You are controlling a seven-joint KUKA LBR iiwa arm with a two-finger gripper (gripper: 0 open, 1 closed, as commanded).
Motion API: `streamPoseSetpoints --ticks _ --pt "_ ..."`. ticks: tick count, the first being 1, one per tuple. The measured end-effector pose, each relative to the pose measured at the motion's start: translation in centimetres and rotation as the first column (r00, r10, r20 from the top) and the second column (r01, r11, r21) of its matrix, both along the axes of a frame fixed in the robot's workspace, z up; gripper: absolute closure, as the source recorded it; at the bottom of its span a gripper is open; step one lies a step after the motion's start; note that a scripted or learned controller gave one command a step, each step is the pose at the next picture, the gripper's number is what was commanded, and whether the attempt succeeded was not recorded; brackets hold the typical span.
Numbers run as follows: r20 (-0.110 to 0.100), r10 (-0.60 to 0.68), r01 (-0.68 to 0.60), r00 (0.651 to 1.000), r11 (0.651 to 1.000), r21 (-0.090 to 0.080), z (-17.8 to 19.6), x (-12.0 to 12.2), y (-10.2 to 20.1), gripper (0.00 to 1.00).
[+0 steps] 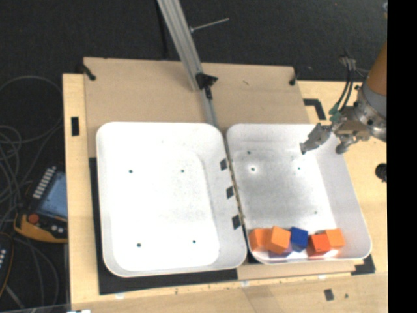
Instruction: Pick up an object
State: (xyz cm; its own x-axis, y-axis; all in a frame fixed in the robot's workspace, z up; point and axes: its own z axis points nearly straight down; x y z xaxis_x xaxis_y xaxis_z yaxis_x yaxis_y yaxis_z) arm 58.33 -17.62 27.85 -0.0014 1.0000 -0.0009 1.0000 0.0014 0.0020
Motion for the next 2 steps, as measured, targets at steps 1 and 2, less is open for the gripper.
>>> streamPoseSetpoints --ticks 1,2 --pt "0.003 0.001 -0.001 1.000 1.000 -0.001 1.1 0.1 -0.1 1.00" --pt "-0.001 0.005 -0.005 1.000 1.000 0.002 1.5 -4.3 5.4 1.00"
